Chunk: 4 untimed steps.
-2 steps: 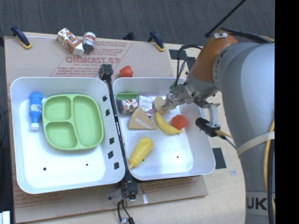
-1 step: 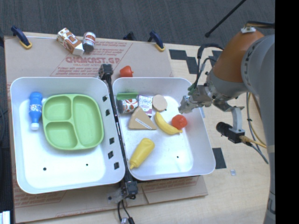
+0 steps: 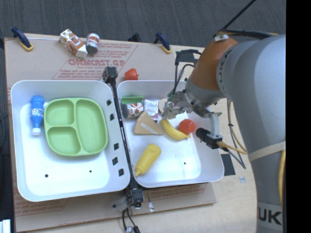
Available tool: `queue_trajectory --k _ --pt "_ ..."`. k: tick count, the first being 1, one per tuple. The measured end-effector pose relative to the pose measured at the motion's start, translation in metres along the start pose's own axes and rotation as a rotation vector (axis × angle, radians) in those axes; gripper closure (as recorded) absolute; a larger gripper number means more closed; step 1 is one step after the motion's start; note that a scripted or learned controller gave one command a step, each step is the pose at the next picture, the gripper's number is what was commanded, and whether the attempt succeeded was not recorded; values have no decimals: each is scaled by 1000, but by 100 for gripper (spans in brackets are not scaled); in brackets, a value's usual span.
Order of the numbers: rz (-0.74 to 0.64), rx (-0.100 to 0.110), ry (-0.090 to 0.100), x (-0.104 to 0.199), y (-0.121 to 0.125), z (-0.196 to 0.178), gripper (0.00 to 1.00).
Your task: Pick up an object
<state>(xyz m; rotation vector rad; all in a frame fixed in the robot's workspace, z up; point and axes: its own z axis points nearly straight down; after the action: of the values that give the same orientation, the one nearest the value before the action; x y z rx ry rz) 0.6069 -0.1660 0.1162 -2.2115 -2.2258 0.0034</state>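
Observation:
The right bin point(image 3: 209, 166) holds a banana point(image 3: 175, 130), a red tomato point(image 3: 187, 126), a tan wedge point(image 3: 146, 125), a yellow squeeze bottle point(image 3: 147, 159), a can with a green lid point(image 3: 132, 106) and a small white packet point(image 3: 151, 106). My gripper point(image 3: 171, 109) hangs low over the bin's back middle, just above the banana's upper end and beside the packet. The wrist hides its tip, and nothing shows as lifted.
The left bin point(image 3: 29, 178) holds a green divided plate point(image 3: 76, 125) and a blue bottle point(image 3: 37, 113). On the cardboard behind the bins lie a small red object point(image 3: 131, 74), a carton point(image 3: 72, 41) and a small can point(image 3: 92, 43). A black divider point(image 3: 119, 130) runs between the bins.

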Motion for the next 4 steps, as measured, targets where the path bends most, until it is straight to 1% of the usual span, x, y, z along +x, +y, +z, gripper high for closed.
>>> queue_trajectory --k 1,2,3,4 --pt "-3 0 0 0 1 -11 100" --pt "2 -2 -1 -24 -47 -32 100" --pt "1 -5 -3 -45 -38 -115 100" --pt "0 0 0 -4 -24 -23 100"
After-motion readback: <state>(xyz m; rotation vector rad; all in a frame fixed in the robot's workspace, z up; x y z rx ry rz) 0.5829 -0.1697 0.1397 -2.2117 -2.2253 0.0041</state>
